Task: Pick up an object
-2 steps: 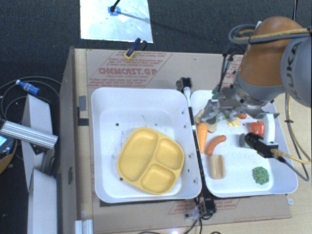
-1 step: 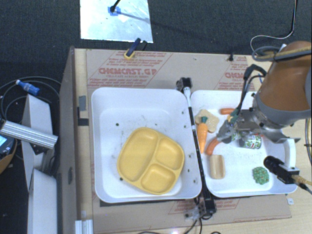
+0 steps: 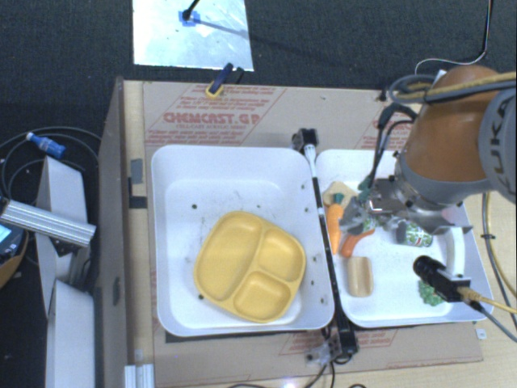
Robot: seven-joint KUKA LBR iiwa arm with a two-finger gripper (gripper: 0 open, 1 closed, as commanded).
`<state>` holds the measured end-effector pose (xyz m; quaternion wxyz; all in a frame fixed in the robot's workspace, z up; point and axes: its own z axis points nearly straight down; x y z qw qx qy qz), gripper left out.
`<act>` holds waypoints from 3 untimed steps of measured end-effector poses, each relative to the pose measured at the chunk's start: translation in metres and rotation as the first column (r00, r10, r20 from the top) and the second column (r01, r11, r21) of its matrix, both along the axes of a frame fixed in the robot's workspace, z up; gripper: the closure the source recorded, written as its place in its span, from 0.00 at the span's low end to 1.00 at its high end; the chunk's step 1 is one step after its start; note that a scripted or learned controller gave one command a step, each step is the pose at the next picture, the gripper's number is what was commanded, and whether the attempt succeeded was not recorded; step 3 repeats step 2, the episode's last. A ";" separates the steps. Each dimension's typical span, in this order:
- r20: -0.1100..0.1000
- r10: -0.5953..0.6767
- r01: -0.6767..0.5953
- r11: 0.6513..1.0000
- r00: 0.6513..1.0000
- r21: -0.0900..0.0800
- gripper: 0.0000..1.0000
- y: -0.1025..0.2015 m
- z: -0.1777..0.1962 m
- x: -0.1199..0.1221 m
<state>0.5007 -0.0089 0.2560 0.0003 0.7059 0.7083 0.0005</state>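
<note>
Heads up: gripper (image 3: 361, 215) low in right bin (image 3: 388, 309), jaw state impossible to tell under wrist. Carrot (image 3: 334, 219) right beside it, tan block (image 3: 359, 275) near. Crowded spot, so you risk nudging neighbours and closing on nothing.

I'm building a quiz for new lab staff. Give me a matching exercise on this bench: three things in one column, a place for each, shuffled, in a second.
Things:
1. yellow divided plate
2. tan bread-like piece
3. blue and yellow clip

Places:
A. right bin
B. cardboard behind the bins
C. left bin

Pairs: 1-C, 2-A, 3-B
</note>
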 end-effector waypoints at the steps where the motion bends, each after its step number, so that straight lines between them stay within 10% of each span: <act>1: 0.002 -0.002 0.002 1.000 1.000 -0.001 1.00 -0.040 0.057 0.030; 3: -0.001 -0.002 0.002 1.000 1.000 -0.001 1.00 -0.063 0.007 0.037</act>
